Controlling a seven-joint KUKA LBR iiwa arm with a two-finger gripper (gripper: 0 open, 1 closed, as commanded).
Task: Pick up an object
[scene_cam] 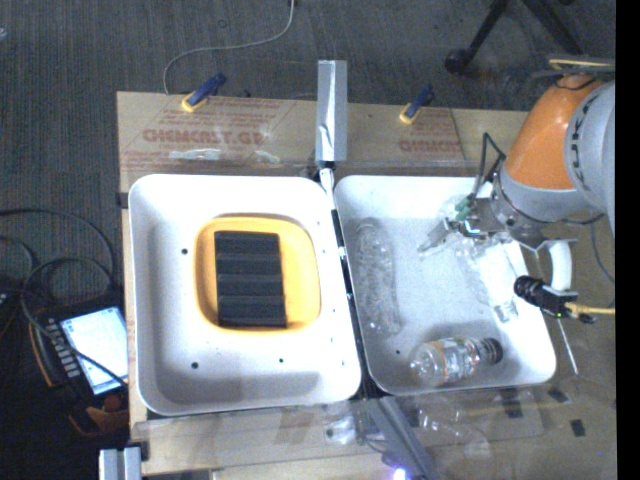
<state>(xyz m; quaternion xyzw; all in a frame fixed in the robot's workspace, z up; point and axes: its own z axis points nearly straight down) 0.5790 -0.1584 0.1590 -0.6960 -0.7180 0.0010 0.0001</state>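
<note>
Bottle (455,359) in right bin (400,193)

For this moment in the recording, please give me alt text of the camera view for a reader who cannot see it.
The arm's gripper reaches into the right bin, which holds clear plastic bottles, one lying near the front wall. The left bin holds a yellow tray with a black ribbed insert.

I work in what looks like a robotics lab or test workshop. My bench (300,133) is a plain board, and blue-and-yellow clamps (203,91) hold it at the back edge. Two white bins (150,268) sit side by side on it, with a metal rail (331,108) standing between them. The floor is grey carpet (80,38), loose cables (235,38) lie on it, and an office chair base (500,18) stands behind. At the left, a small lit screen (92,345) lies on the floor.
</note>
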